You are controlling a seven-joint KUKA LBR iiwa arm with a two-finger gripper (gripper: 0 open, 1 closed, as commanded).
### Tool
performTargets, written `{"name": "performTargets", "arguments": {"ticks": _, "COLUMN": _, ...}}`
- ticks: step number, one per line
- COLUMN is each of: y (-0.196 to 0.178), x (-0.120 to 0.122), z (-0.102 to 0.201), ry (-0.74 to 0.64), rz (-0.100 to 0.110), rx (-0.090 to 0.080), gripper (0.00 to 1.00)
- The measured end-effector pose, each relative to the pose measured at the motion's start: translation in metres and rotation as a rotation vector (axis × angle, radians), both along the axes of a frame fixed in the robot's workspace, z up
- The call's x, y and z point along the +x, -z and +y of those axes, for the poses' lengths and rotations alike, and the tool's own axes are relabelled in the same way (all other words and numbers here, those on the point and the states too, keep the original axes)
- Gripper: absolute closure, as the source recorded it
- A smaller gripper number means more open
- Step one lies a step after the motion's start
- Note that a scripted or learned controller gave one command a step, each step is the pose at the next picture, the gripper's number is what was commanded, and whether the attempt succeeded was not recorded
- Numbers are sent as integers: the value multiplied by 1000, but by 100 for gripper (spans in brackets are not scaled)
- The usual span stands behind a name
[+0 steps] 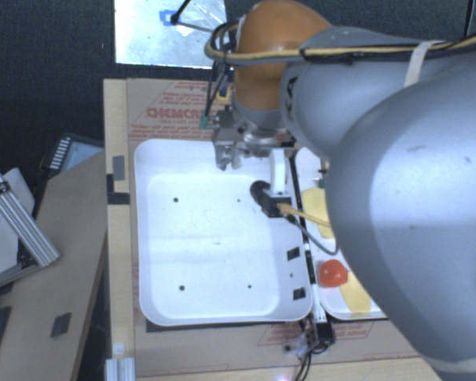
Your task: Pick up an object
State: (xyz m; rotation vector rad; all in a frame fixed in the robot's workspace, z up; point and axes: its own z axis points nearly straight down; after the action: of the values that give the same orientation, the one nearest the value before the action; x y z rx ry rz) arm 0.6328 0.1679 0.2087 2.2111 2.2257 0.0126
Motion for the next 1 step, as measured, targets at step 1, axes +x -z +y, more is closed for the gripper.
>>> {"name": "performTargets", "arguments": {"ticks": 1, "y": 2, "x": -26, "z": 71, "ry": -3, "rz": 8, "rx": -1, "gripper": 100}}
